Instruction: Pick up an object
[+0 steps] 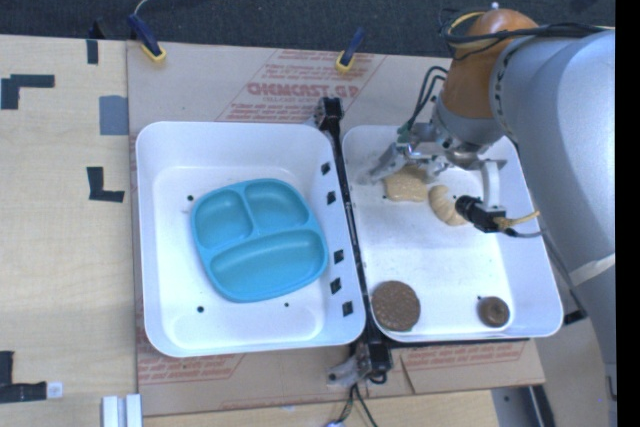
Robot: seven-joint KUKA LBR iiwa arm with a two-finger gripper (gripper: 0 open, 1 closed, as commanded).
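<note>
My claw (400,160) hangs low in the right bin (440,315), right at the pale bread-like piece (408,187); how far it gapes I cannot tell. A second tan piece (446,204) lies just beside the first.

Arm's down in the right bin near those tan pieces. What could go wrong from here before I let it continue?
1. The gripper sits low beside two tan pieces lying close together near the bin's far wall; it may nudge rather than grasp either one.
2. It is close to the divider between the bins, so a sideways move could strike it.
3. A cable trails over the right bin and might snag.
</note>
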